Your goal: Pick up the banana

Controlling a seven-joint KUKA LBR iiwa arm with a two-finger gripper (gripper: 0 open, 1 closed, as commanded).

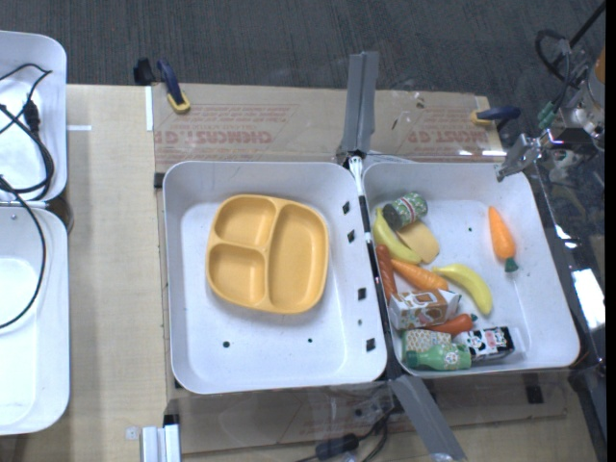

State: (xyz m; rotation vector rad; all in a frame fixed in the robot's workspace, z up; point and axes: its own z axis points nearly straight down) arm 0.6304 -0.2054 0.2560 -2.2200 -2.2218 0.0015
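**Bananas sit in the crowded right bin**

You have two bananas in the right bin point(539, 258). One banana point(470, 286) lies near the middle, its left end by a carrot point(417, 275). The other banana point(393, 240) lies by the bin's left wall, touching a tan piece point(424, 243) and just below a green can point(406, 208). A lone carrot point(500, 234) lies apart on the right. Small boxes point(452, 340) crowd the bottom. The left bin holds a yellow plate point(268, 253). The gripper point(539, 152) hangs over the right bin's top right corner, and you cannot tell how wide its fingers are.
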